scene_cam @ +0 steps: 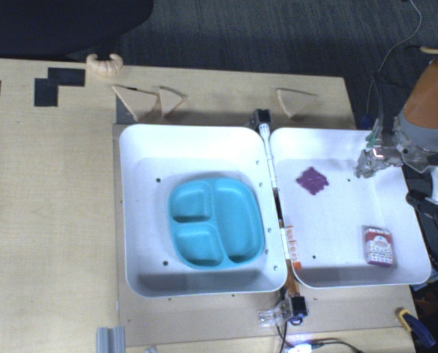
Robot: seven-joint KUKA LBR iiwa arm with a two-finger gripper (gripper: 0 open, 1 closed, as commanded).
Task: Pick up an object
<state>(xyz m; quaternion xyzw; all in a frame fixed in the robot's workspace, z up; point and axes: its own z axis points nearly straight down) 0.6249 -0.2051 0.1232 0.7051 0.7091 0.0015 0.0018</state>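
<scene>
Gripper parked at the far right rim, nothing grabbed yet

The gripper is seen over the far right edge of the right bin; how wide it's open can't be told, and nothing is seen held. The small red packet is lying flat near the right wall, long axis running near-to-far. A grab there could get botched by the wall crowding one finger, tbh. The purple piece looks too flat to pinch.

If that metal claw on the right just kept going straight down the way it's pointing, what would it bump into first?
Most likely the bare white floor of the right bin. The gripper hangs over that bin's upper right part, with the purple object off to its left and the small red-and-white box nearer the front. Depth is hard to judge from one slanted view.
</scene>
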